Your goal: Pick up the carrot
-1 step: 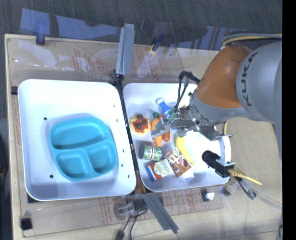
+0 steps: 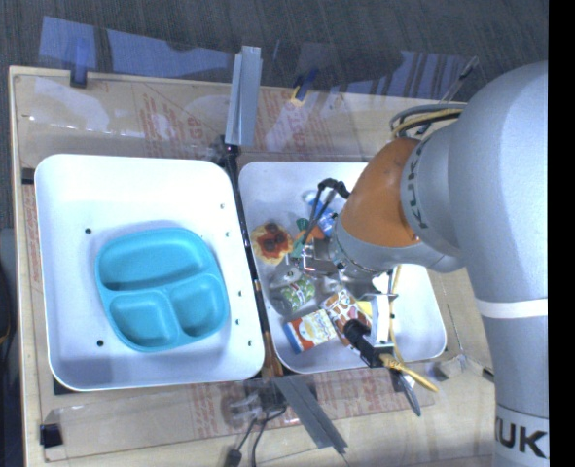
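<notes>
Over the right bin [image 2: 431,331], near the surface's right edge, the arm [image 2: 404,207] reaches down among a clutter of small items. Its jaws [image 2: 311,253] sit low beside an orange-and-yellow piece [image 2: 270,240] by the bin's left wall; whether they are parted or clenched I cannot tell. That orange piece may be the carrot, though it is too small to be sure. Left bin [image 2: 63,188] holds a blue divided tray [image 2: 161,288]. Judging by this, the approach-and-grasp step is in hand; next calls for settling squarely over the orange piece, closing, then lifting clear.
</notes>
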Motion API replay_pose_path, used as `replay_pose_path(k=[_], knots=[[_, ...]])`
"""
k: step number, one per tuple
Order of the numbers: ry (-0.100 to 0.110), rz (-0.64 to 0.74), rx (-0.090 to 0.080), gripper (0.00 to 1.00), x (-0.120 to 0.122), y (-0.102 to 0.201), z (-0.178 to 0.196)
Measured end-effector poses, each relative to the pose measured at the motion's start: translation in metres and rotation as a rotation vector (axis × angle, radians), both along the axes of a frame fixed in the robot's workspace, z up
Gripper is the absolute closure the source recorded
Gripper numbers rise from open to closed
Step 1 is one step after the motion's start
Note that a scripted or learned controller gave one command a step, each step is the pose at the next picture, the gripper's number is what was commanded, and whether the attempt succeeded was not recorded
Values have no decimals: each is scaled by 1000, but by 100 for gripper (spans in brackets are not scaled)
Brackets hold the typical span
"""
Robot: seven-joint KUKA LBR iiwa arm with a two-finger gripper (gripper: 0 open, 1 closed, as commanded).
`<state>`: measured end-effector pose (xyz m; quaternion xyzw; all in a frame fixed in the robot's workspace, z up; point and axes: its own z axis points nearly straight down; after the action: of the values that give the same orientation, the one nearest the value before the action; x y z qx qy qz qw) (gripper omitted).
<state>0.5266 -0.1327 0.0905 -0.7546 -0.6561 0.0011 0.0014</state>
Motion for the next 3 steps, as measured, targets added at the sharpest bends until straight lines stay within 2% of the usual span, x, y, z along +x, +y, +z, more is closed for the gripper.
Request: replay_pose_path(k=[1,2,3], knots=[[-3,61,0,0,35,67,148],[-2,-113,-1,0,112,-11,226],[-1,-111,-1,0,112,-10,226]])
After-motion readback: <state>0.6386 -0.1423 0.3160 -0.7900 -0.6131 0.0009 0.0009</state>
